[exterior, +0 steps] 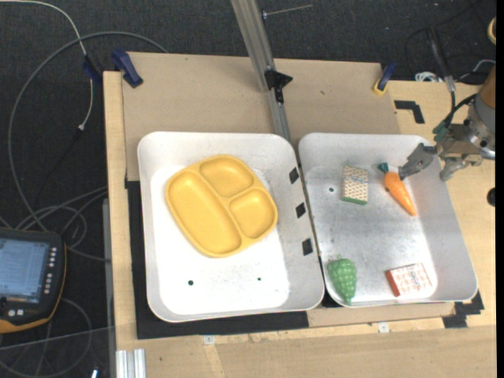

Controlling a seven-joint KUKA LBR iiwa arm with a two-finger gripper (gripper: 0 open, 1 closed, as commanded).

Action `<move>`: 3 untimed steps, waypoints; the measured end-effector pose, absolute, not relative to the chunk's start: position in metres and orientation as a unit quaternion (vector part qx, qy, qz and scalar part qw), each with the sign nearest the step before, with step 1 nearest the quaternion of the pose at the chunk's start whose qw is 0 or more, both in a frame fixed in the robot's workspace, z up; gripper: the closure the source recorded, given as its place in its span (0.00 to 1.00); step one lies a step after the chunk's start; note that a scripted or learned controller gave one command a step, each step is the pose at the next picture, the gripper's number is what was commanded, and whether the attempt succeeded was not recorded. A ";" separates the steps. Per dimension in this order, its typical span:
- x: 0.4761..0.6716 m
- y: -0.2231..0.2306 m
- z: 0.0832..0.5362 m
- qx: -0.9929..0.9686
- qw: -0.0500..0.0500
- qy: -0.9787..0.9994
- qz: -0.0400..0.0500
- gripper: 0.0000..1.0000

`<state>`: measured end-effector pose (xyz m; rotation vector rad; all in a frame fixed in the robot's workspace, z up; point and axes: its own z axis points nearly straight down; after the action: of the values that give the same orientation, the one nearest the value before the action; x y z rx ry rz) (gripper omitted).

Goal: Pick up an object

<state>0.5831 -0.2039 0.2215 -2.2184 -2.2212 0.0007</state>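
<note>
The gripper (435, 164) hangs over the upper right edge of the right bin (441, 282), reaching in from the right side of the camera view. Its two grey fingers (416, 161) are spread apart, so it is released, and nothing sits between them. One finger points down toward seven o'clock, its tip ending just beside the carrot (399, 190); whether it touches the carrot cannot be told from this angle.

The carrot is a small orange toy with a dark green stub at its upper end. It lies flat on the bin floor, slanted, with the green end toward eleven o'clock and the pointed tip toward five o'clock. From the gripper it lies at about seven o'clock, close by, in the upper right part of the right bin.

Other things share that bin. A small patterned block (355, 185) lies at nine o'clock from the carrot, near it but apart. A green lumpy toy (342, 279) rests at the bin's lower left edge, and a small red and white box (409, 279) lies near the lower right corner, both well apart from the gripper.

The left bin (197, 290) holds a yellow divided plate (220, 205) with three compartments.
</note>
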 end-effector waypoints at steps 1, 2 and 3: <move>0.583 -0.204 0.222 -0.707 0.001 -0.708 0.000 0.00; 0.575 -0.202 0.175 -0.707 0.003 -0.707 0.001 0.00; 0.566 -0.198 0.129 -0.707 0.003 -0.707 0.001 0.00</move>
<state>0.5658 -0.1979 0.1285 -2.2158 -2.2172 0.0044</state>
